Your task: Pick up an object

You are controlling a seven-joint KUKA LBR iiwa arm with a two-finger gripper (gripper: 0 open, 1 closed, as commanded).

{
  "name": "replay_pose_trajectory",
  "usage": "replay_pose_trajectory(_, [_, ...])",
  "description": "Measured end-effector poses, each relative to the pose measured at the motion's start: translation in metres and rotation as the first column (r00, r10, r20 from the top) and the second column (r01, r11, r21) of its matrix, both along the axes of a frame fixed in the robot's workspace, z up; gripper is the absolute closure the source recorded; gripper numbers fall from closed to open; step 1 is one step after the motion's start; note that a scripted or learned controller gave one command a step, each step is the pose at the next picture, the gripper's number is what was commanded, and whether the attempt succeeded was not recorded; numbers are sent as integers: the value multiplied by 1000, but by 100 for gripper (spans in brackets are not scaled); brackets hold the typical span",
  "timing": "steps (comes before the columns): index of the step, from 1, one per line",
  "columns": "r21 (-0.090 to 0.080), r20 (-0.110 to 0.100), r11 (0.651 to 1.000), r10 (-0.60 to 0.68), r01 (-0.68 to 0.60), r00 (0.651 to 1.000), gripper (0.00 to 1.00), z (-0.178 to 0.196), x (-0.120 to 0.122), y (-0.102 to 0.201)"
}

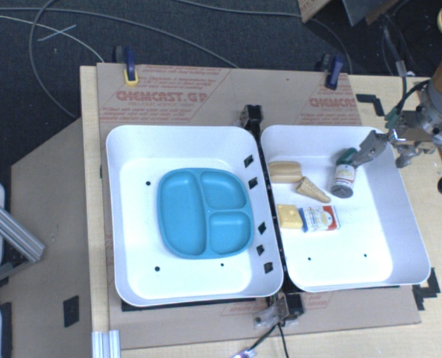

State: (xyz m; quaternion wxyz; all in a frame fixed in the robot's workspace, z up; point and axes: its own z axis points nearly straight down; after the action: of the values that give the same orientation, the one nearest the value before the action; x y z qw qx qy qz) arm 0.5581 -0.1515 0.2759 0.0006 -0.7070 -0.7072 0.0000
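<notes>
My gripper (381, 159) hangs over the upper right part of the right bin (377, 263), open, with nothing between its fingers. Its left finger (370, 147) slants down towards a small bottle (343, 179) with a green cap and a red-and-white label, which lies just left of the fingertip. Further left in the same bin are a tan wooden block (285, 171), a tan wedge (312, 191), a yellow block (288, 216) and a small white, blue and red packet (321, 218).
The left bin (131, 267) holds a blue divided plate (204, 212). A black divider with clips (261, 200) runs between the two bins. Cables and cardboard lie on the dark floor beyond the bench.
</notes>
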Motion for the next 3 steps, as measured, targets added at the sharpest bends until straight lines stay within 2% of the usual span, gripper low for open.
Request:
replay_pose_trajectory(2, [2, -5, 1000, 0, 0, 1000, 0, -87, 6, -1])
replay_pose_trajectory(3, [2, -6, 1000, -1, 1, 1000, 0, -132, -1, -2])
